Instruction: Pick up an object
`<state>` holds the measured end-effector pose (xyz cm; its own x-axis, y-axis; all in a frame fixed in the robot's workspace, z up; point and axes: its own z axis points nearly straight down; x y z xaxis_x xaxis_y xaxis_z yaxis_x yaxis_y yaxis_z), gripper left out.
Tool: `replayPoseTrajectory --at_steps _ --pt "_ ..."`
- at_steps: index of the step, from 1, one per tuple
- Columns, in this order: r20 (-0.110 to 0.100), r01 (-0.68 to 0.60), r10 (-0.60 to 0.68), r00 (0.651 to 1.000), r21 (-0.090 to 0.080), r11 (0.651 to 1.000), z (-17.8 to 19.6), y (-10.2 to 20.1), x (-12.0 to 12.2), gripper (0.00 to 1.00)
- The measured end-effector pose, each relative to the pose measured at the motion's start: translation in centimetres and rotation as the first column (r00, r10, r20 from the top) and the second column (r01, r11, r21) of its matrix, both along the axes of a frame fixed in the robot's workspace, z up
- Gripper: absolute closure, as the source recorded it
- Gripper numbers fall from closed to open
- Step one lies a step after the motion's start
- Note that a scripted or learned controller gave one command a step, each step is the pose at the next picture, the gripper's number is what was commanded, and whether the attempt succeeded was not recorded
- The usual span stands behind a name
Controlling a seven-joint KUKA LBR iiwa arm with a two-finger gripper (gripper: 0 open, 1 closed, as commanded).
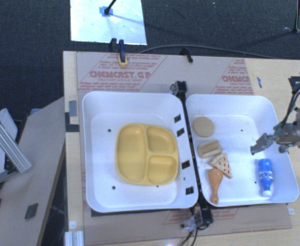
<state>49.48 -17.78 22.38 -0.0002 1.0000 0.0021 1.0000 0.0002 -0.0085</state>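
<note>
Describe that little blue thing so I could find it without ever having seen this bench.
Look in the right-hand white bin, toward its near right corner, just below the robot's hand. There lies a small blue bottle with a white cap. The toy foods lying to its left are all tan or brown; it alone is blue.

Dark carpet floor [27, 29] surrounds a pale wooden bench [47, 137], with what may be a metal sheet [108, 14] lying beyond it.

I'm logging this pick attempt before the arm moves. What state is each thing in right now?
Tray: upright in left bin, nothing in its compartments.
Cookie: lying flat, right bin.
Bread: lying flat, below the cookie.
Pizza slice: flat, beside the drumstick.
Drumstick: lying down, bone end toward the front.
Bottle: on its side, untouched.
Gripper: above the right bin, holding nothing.
</note>
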Motion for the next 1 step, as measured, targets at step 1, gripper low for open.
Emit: replayPoseTrajectory --at_steps 1 --pt "0.009 -0.003 0.003 1.000 -0.003 1.000 0.46 0.02 0.24 0.00"
